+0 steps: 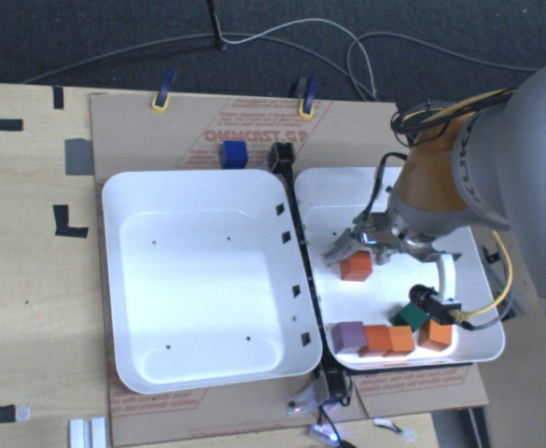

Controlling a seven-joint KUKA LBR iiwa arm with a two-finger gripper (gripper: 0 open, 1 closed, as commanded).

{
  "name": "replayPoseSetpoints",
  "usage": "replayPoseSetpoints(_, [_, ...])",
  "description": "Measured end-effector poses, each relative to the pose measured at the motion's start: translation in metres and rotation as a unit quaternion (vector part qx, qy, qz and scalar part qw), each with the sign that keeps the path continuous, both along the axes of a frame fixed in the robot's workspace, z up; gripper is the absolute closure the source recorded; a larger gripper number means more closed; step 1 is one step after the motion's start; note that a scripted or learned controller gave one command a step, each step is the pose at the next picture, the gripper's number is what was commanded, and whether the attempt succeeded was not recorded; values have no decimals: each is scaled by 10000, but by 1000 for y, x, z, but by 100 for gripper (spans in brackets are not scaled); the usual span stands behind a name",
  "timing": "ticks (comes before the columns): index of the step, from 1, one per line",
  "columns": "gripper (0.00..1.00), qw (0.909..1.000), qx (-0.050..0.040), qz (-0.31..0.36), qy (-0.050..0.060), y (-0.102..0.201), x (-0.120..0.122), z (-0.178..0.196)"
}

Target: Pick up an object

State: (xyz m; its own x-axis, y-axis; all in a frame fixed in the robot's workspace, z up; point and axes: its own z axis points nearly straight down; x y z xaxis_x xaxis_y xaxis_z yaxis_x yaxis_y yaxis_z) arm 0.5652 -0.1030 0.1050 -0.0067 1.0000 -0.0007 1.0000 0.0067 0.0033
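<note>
I see the two-finger gripper (358, 247) spread open, nothing held, over the small orange-red cube (356, 268) in the right white bin (315, 189); purple block (349, 336) near the front wall.

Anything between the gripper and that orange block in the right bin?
Nothing visible. The gripper sits right over the lone orange block in the right bin, with no object between them. The other blocks are apart, along the bin's near edge.

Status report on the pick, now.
End effector low in right bin, at orange block; grasp unconfirmed. Other blocks along near wall, apart. Nothing blocking.
</note>
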Motion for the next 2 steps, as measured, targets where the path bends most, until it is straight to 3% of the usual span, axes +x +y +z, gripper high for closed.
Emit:
replayPoseSetpoints(1, [0,10000,0,-32,13,13,0,-16])
replayPoseSetpoints(2, [0,9989,0,-465,14,-31,32,-2])
